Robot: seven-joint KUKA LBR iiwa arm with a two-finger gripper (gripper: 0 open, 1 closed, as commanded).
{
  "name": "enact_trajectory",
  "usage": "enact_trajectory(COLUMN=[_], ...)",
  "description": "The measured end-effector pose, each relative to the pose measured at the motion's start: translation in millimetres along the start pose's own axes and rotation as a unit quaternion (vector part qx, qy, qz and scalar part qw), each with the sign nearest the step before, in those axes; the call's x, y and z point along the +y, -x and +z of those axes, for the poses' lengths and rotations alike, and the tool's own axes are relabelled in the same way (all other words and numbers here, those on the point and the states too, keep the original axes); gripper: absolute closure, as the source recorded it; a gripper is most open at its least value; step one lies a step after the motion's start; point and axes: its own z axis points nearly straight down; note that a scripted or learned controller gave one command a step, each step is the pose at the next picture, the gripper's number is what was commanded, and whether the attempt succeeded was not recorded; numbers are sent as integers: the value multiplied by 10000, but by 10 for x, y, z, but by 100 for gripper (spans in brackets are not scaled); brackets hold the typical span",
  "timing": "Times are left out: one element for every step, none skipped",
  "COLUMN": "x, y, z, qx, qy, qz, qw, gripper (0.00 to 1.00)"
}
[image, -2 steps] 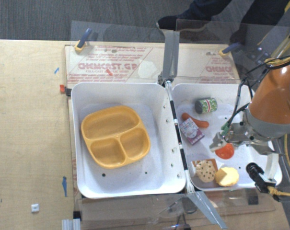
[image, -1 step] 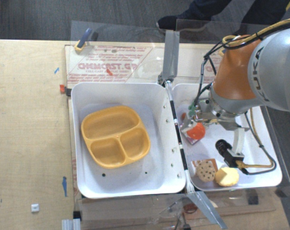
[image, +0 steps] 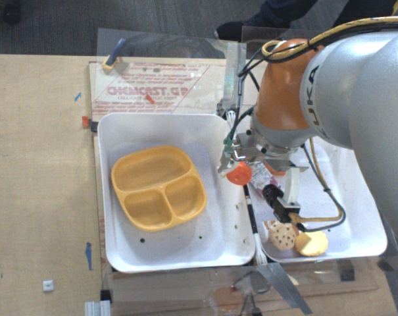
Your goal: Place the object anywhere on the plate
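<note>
A yellow three-compartment plate (image: pixel 158 187) is lying in the middle of the left white bin (image: pixel 120 242). The grey arm's gripper (image: pixel 241 166) is hanging over the seam between the bins, its fingers appearing clamped on a small orange object (image: pixel 238 174). A speckled cookie-like piece (image: pixel 281 236) and a yellow piece (image: pixel 312 243) are sitting by the right bin's (image: pixel 363 229) near edge.

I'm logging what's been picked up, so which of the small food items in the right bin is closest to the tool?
The orange one, directly beneath the tool. The speckled cookie and yellow piece lie apart at the bin's near edge.
</note>
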Motion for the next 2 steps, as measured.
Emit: enact_trajectory(x=[111,110], y=[-708,-708], z=[-186,-187], qx=[-2,-2], qy=[2,2], qz=[-375,-375], qw=[9993,9993], gripper=[100,0])
